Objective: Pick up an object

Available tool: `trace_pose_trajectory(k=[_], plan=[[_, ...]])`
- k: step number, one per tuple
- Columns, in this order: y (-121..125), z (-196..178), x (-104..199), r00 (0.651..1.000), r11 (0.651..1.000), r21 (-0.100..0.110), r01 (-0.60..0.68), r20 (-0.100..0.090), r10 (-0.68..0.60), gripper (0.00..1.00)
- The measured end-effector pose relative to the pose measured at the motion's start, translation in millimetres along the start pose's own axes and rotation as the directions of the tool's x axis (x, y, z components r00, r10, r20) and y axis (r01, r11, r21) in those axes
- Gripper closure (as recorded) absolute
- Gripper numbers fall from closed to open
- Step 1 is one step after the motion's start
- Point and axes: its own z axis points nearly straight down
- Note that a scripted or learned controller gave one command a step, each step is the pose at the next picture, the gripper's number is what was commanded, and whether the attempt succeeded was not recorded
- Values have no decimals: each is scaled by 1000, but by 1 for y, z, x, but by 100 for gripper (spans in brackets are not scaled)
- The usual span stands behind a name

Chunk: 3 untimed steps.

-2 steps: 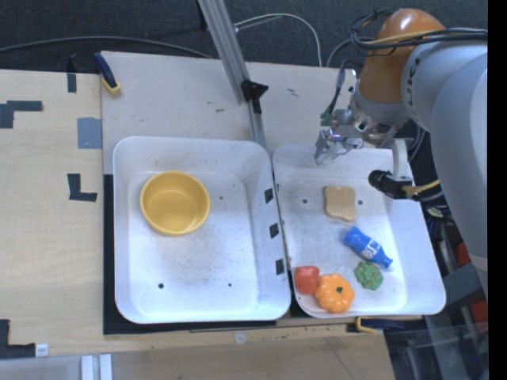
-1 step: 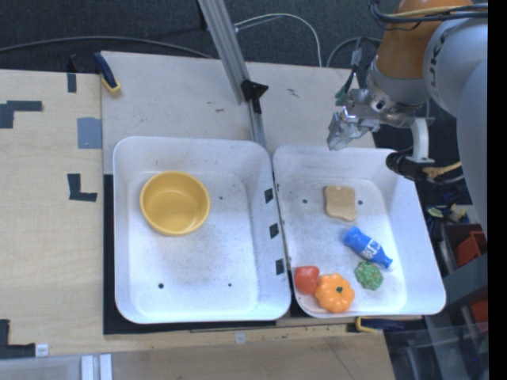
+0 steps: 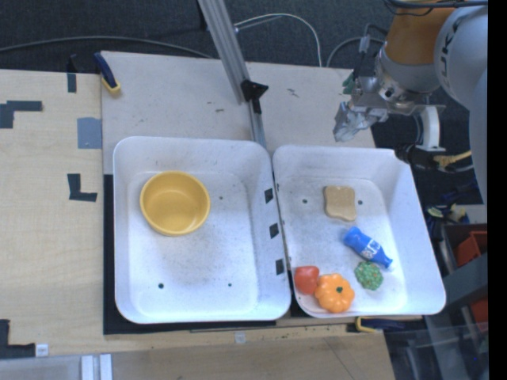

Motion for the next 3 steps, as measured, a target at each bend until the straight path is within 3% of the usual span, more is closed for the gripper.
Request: trace_pose_trajectory(k=[2,3], plan=[[-21,10,107,1000,1000,5,5,-1,-5,100],[-45,24,155,1000,1000,7,4,-1,-4,100]])
